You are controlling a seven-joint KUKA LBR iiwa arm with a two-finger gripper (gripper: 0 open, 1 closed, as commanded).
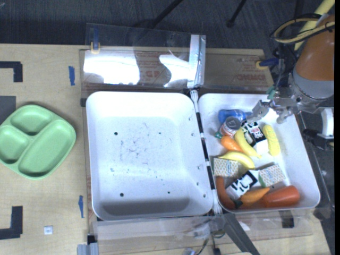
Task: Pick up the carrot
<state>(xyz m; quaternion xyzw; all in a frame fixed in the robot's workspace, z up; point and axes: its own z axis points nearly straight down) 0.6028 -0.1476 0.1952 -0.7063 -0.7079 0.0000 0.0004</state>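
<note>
One carrot (230,143) below gripper (272,110)

The arm (313,62) was observed entering from the right of the camera view, in its upper right quarter. An orange band was noted above the wrist, with grey housing below it. Yellow and dark cables were seen looped above the band. The gripper (271,110) was carried at the arm's lower left end and was directed leftward and slightly downward. Two pale metallic fingers (260,109) were seen, set apart from each other. Nothing was seen held between them. The wrist was found tilted rather than vertical.
</note>
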